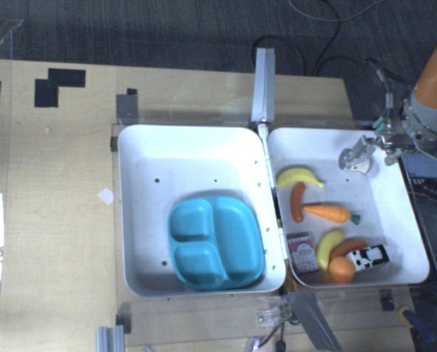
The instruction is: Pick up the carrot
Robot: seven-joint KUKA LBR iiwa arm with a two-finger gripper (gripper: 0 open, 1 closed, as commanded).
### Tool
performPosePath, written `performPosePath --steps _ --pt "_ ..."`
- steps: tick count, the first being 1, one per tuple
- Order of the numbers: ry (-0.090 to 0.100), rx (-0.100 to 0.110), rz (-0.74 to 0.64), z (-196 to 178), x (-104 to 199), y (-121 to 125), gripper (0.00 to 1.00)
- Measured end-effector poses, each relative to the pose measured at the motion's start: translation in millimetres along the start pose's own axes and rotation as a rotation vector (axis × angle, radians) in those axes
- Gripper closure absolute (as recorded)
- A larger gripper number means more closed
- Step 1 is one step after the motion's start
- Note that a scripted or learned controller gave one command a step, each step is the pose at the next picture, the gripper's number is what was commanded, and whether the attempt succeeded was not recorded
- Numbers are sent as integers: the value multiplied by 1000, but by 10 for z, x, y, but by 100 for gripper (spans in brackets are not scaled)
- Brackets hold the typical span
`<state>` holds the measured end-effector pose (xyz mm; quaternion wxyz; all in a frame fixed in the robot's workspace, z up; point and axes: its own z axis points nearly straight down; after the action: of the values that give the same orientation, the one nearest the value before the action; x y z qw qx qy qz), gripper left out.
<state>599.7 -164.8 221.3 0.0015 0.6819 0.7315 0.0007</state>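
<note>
- Gripper (356, 158): positioned at the upper right of the frame, over the far right corner of the right bin. Nothing is visible between its fingers. How far the fingers are spread cannot be told; they are small and blur into the white bin wall.
- Arm (432, 94): enters from the right edge of the frame. It is cut off there; an orange band and a grey wrist are visible.
- Left bin (141, 196): centre of the frame. It holds a blue divided plate (215, 242) lying flat toward its near edge.
- Right bin (409, 218): right of centre, touching the left bin along a shared rim. All the food items lie in this bin.
- Carrot (327, 213): lies flat near the middle of the right bin, green tip pointing to the right of the frame. It is apart from the gripper, which stands above it in the frame.
- Judgement: the carrot is not yet picked up. The gripper is parked clear of the items, probably to leave the approach open.
- Neighbours: a red sausage (298, 201) lies just left of the carrot, a yellow banana (299, 177) above that.
- Lower cluster: a second banana, an orange fruit and a black-and-white object crowd together. Their outlines overlap and are hard to separate.
</note>
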Motion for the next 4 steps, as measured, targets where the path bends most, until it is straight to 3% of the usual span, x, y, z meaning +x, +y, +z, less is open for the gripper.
performPosePath --steps 1,2,3,4 --pt "0 0 0 -2 0 1 0" --pt "0 0 6 150 -166 -325 0" --pt "1 1 -16 1036 161 -647 0" --pt "-3 -11 -69 1317 275 -783 0"
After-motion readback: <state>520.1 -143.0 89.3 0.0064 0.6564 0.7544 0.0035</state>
